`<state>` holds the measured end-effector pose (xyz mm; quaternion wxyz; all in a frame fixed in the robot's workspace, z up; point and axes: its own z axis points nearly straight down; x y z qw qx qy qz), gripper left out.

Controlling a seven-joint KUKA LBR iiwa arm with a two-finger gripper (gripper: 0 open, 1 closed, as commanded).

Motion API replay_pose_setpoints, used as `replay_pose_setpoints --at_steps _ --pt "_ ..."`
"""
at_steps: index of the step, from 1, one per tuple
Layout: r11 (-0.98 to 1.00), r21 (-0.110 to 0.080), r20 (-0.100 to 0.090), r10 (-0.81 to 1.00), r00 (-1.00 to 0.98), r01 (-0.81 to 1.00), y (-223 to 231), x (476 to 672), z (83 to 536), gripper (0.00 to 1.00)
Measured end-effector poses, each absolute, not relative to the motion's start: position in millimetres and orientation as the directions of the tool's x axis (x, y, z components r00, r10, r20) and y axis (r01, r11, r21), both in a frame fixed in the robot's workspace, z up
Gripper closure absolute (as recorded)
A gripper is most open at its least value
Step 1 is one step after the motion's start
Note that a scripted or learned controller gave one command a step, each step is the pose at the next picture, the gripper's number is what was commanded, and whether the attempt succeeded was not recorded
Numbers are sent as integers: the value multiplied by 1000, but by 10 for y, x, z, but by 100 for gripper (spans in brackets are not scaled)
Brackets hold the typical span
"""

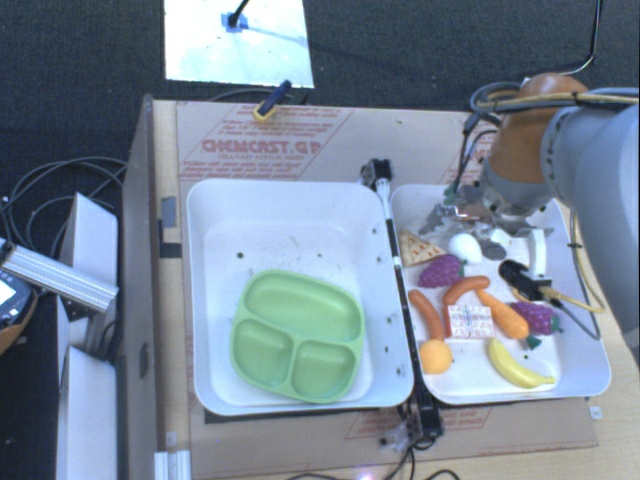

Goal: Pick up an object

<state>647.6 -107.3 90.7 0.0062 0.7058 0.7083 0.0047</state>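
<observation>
1. Bins first: two shallow white bins sit side by side on the counter, which is covered by brown cardboard with red print.
2. Lying in the left bin, at the lower centre of the frame, is a green divided tray with three compartments; nothing sits in its compartments. A few dark specks dot the bin floor above it.
3. Toy food is crowded into the right bin, at the lower right of the frame.
4. Along that bin's upper part lie a tan wedge, a white egg and, just below them, a purple grape bunch.
5. Lower down are a red-orange sausage, a second sausage at a slant, a small white patterned block, an orange carrot and a second purple piece.
6. Near the bin's lower edge sit an orange ball and a yellow banana.
7. The arm comes in from the upper right, and its end effector hangs over the upper part of the right bin, just above the egg.
8. Whether the end effector is spread or closed cannot be told, and no object is seen between its parts.
</observation>
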Motion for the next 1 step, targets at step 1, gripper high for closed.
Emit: replay_pose_setpoints --at_steps 1 --pt "-4 21 -12 1000 5 1000 -943 5646 907 0"
